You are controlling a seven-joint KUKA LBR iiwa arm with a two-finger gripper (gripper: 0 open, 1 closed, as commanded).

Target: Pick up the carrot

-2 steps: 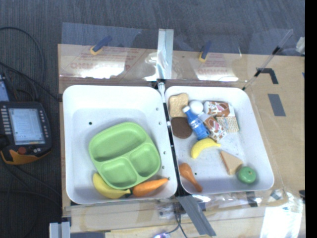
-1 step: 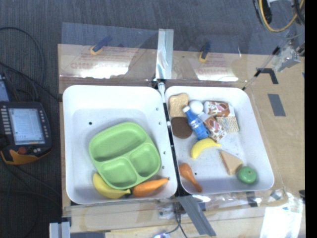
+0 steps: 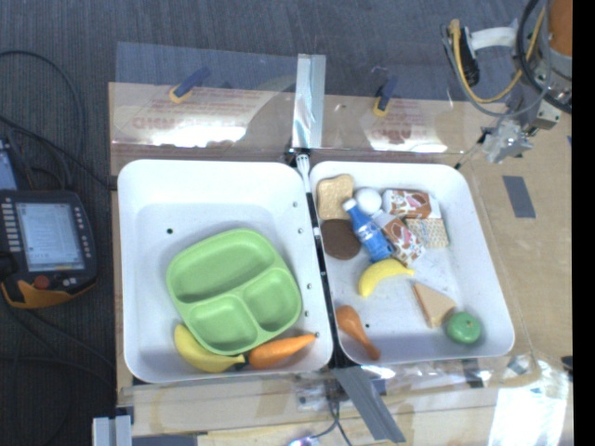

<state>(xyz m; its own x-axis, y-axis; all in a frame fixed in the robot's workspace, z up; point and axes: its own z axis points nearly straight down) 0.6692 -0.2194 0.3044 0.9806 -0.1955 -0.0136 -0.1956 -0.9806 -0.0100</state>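
Note:
The carrot [image 3: 282,348] is orange and tapered. It lies flat in the left bin [image 3: 139,249] at its front right corner, tucked against the front edge of a green divided plate [image 3: 234,289]. The gripper [image 3: 506,142] hangs at the far right, outside and behind the right bin's [image 3: 483,249] back corner, well away from the carrot. The grey arm with its orange band [image 3: 561,7] rises above it at the top right.
A yellow banana [image 3: 200,351] lies left of the carrot. The right bin holds bread [image 3: 335,193], a brown cookie [image 3: 339,240], a blue bottle [image 3: 369,230], a snack pack [image 3: 414,223], a small banana [image 3: 381,275], a green apple [image 3: 463,328] and an orange-brown piece [image 3: 356,331].

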